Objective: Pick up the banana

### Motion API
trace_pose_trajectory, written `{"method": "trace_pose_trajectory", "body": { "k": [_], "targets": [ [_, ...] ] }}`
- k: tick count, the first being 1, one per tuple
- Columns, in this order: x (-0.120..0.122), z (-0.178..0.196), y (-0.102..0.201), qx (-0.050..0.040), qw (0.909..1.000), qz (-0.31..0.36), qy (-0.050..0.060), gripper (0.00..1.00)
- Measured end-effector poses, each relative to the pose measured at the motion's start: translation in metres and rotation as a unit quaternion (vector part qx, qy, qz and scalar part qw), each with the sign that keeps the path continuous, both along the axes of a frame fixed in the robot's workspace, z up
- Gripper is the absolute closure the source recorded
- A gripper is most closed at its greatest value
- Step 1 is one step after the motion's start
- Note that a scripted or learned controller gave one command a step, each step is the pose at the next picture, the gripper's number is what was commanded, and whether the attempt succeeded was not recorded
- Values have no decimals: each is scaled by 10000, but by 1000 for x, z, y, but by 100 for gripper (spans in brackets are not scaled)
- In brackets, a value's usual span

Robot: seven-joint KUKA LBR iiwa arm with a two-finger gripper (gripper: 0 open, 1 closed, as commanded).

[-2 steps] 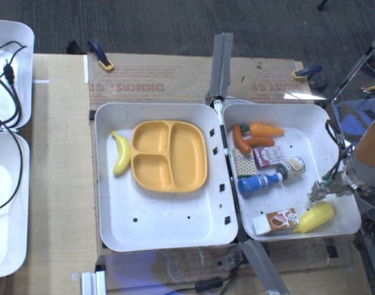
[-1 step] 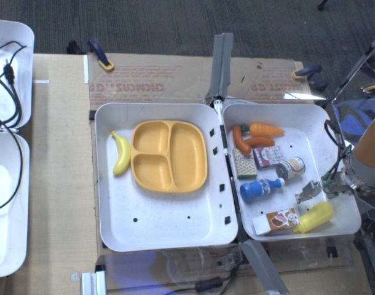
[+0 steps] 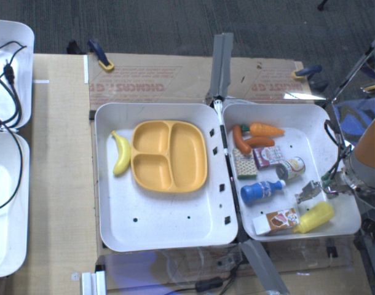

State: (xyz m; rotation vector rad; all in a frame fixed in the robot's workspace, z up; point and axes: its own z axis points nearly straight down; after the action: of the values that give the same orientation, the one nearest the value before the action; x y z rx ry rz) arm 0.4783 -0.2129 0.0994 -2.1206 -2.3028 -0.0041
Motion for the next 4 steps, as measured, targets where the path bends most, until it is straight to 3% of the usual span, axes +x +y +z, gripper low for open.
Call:
{"method": "trace_pose_trajectory", "body": {
  "k": [4],
  "targets": [
    [0,0,0,0,10000,0,0,0]
  ]
}}
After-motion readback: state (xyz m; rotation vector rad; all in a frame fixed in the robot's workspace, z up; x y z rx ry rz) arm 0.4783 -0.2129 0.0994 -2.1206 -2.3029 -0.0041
